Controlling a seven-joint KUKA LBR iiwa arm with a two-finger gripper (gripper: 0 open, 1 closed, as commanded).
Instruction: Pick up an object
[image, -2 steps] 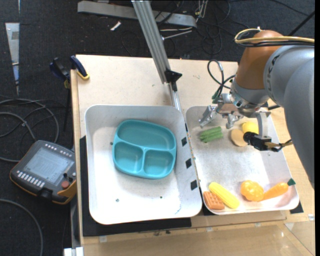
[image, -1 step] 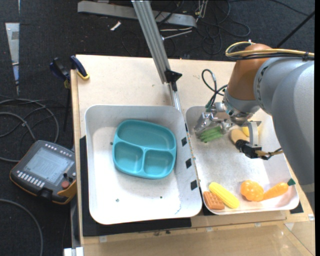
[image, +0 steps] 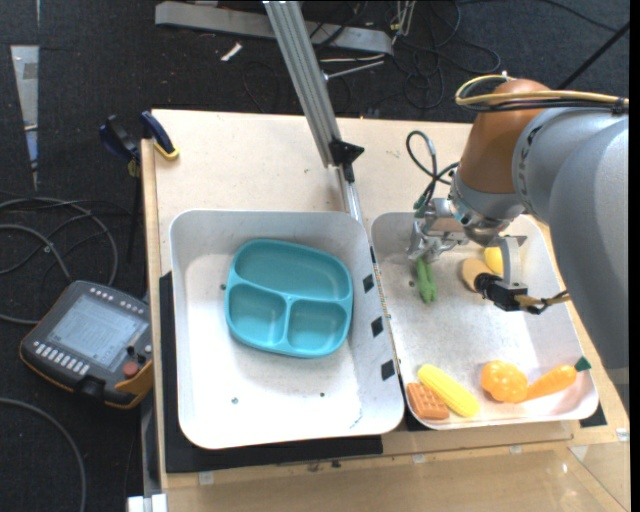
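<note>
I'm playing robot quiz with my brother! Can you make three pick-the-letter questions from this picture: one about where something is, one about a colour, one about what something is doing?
1. Where is the divided plate?
A. left bin
B. right bin
C. on the floor

2. What colour is that plate?
A. red
B. teal
C. black

3. How does the green vegetable sit?
A. lying in the right bin under the gripper
B. on the plate
C. outside both bins

Answers:
1 A, it lies on the left bin's floor.
2 B, it is blue-green all over.
3 A, it lies on the bin floor just below the gripper.
</note>
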